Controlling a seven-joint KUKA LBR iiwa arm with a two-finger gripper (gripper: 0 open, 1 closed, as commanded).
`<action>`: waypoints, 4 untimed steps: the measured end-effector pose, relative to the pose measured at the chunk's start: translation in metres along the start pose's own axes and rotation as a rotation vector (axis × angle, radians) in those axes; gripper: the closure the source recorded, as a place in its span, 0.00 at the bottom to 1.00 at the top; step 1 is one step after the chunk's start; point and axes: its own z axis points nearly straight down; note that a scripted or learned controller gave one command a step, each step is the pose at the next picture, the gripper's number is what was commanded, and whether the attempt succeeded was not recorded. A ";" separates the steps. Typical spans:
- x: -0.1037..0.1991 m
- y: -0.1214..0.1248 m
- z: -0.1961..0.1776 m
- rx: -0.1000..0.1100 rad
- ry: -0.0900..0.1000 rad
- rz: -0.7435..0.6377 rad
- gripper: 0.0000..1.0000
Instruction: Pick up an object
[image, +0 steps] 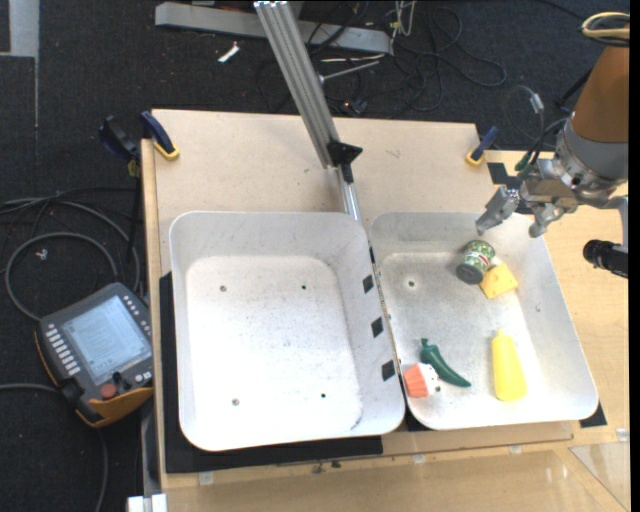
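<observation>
Camera view: hand (518, 214) spread open above right bin (560, 330).

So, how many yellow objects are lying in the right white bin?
2. A small yellow block touches the green-labelled can near the bin's far side; a long yellow bottle-shaped object lies near the front right. Nothing seems hidden.

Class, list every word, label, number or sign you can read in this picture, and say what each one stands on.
No text can be read.
Green can in the right bin: a label shows, too blurred to read.
Teach pendant on the floor: its screen and keys are too small to read.
</observation>
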 end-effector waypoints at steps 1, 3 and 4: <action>0.002 -0.011 0.054 0.002 0.001 0.000 0.00; 0.002 0.000 0.089 -0.007 -0.001 -0.002 1.00; 0.002 0.004 0.045 -0.011 -0.002 -0.002 1.00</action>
